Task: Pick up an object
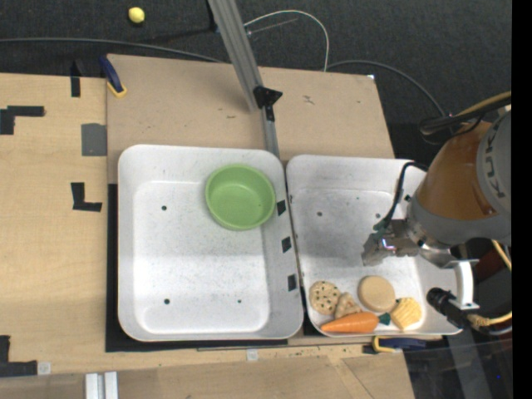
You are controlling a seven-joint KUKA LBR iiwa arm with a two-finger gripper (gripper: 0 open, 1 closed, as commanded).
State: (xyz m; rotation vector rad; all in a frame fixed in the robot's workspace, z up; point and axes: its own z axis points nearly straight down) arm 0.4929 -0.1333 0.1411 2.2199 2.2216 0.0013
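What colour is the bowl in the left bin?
Light green bowl, clearest in the camera view.

Even, soft light; slight blur.

Setting: robotics lab. Evidence: plywood worktop (191,98) marked with black tape, two white bins (133,223) set side by side, metal mounting pole (237,40), loose cables (291,19) over dark carpeted floor (374,15), industrial arm (465,185).

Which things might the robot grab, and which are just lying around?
Might grab: green bowl, cookie, tan disc, carrot, yellow piece; gripper hangs above them.

Lying around: yellow ball, cables, metal pole.
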